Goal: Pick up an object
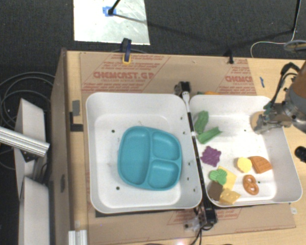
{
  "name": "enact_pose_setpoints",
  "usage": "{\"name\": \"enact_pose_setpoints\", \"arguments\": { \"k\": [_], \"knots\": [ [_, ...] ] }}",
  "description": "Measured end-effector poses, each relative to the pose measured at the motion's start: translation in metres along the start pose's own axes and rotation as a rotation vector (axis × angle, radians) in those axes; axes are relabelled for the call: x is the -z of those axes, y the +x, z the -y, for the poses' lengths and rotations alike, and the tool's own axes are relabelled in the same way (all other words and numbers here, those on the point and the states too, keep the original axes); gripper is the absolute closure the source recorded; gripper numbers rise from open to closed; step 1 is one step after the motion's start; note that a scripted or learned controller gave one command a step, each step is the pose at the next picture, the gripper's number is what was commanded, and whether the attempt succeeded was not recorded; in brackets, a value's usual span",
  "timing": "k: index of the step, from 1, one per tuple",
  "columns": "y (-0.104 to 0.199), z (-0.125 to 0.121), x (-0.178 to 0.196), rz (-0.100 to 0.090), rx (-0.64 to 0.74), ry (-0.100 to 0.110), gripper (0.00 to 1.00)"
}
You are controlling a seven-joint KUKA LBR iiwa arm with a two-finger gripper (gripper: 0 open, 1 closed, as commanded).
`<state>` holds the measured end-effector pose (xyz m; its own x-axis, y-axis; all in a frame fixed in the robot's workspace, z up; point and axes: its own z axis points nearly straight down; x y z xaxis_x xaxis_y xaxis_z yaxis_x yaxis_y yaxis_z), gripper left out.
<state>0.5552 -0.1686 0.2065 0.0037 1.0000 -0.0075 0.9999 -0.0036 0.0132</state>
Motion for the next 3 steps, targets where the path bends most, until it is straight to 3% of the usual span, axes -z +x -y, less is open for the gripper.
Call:
{"name": "enact_pose_setpoints", "arguments": {
  "k": [1,2,3],
  "knots": [
    [0.005,0.002,-0.007,-0.006,0.005,0.011,0.00],
    [0.069,-0.057,-0.084,-0.007,0.011,0.006,0.00],
    [0.082,0.033,-0.122,-0.009,0.003,0.015,0.00]
  ]
}}
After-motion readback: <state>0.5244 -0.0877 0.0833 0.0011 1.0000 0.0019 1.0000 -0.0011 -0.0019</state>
